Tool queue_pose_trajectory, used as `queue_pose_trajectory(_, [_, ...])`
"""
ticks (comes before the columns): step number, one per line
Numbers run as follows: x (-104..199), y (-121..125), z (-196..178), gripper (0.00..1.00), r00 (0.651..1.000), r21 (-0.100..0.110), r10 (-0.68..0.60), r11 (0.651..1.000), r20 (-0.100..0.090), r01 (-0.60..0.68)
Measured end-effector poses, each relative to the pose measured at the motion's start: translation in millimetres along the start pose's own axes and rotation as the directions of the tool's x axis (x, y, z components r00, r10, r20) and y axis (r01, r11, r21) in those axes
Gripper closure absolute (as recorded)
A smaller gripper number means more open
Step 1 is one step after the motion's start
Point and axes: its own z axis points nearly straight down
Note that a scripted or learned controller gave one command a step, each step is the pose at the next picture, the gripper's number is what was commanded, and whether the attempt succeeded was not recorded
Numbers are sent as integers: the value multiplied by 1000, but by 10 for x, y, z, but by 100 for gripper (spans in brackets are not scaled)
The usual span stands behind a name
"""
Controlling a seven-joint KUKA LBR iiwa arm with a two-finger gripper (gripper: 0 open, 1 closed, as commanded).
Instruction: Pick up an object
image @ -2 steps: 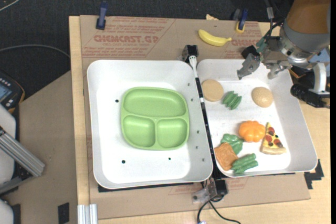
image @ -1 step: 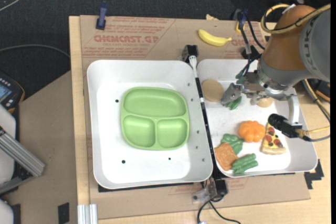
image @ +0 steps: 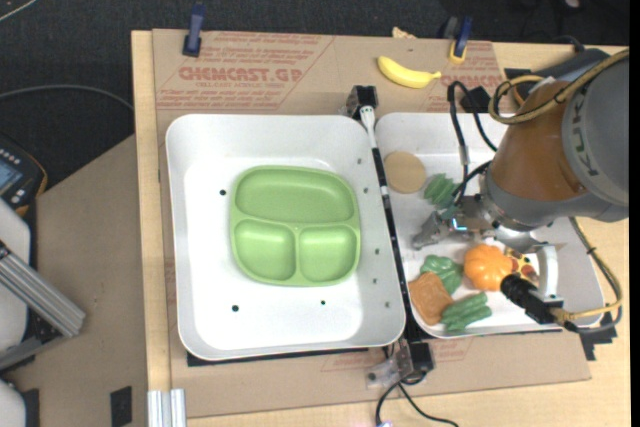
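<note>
Two shallow white plastic bins sit side by side on a brown cardboard-covered table [image: 250,75]. The left bin [image: 190,215] holds a light green divided plate with three compartments [image: 295,223], lying flat near its middle. The right bin [image: 420,130] holds the small objects — a round tan disc [image: 404,171] toward its far left, a green leafy toy piece [image: 438,189] just beside the disc, and a cluster at the near edge: an orange round fruit toy [image: 485,266], a small green piece [image: 438,267] to its left, a brown toast-like slab [image: 430,296] and a dark green pickle-shaped toy [image: 466,314] below.

The grey arm with its orange band [image: 535,160] reaches in from the right and hangs over the right bin. Its hand [image: 452,220] points left, low among the objects, between the leafy piece and the orange fruit; whether it is open or closed cannot be told, and no object is seen gripped.

A yellow toy banana [image: 406,72] lies on the table beyond the right bin's far edge.
</note>
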Motion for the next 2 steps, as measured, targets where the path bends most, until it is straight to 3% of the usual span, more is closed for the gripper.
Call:
queue_pose_trajectory(1, [15, 177, -324, 0, 1000, -12, -4, 1000, 4, 4])
queue_pose_trajectory(2, [14, 167, -306, 0, 1000, -10, -2, 1000, 3, 2])
